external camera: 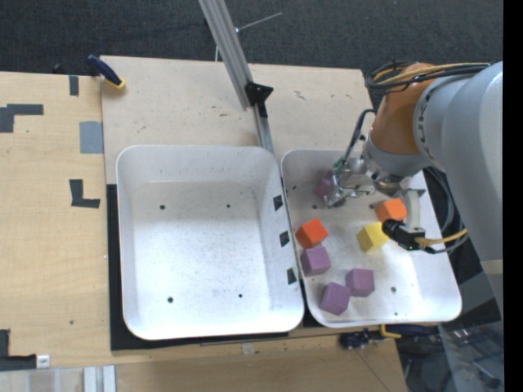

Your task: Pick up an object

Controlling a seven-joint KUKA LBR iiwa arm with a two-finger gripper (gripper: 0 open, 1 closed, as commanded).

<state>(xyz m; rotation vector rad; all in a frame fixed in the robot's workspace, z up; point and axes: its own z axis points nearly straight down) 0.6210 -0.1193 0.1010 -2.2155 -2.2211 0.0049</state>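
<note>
Now gripper [337, 193] low over purple cube [326, 185] near right bin [441, 296] back wall; can't tell grip state; I fear cube squirts aside.

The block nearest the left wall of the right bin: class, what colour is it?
Orange. The block shows clearly in the camera view, beside the right bin's left wall.

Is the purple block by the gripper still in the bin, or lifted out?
In the bin, apparently. The purple block sits low on the right bin floor beside the gripper; whether it's lifted slightly, I cannot tell.
</note>
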